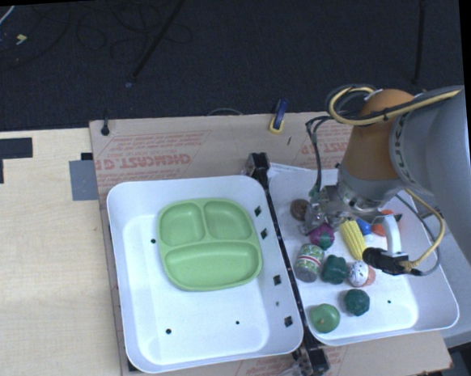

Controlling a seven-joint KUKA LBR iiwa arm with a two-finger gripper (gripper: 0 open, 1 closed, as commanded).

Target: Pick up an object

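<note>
Grey arm [426, 140] reaching in from the right, orange band above the wrist, pincer [325, 215] pointing down

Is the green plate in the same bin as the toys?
No: the green plate lies in the left bin, while the toys sit in the right bin under the gripper.

Red print on the cardboard sheet [176, 151] reads upside down, seemingly "CHEMCRAFT"
</note>
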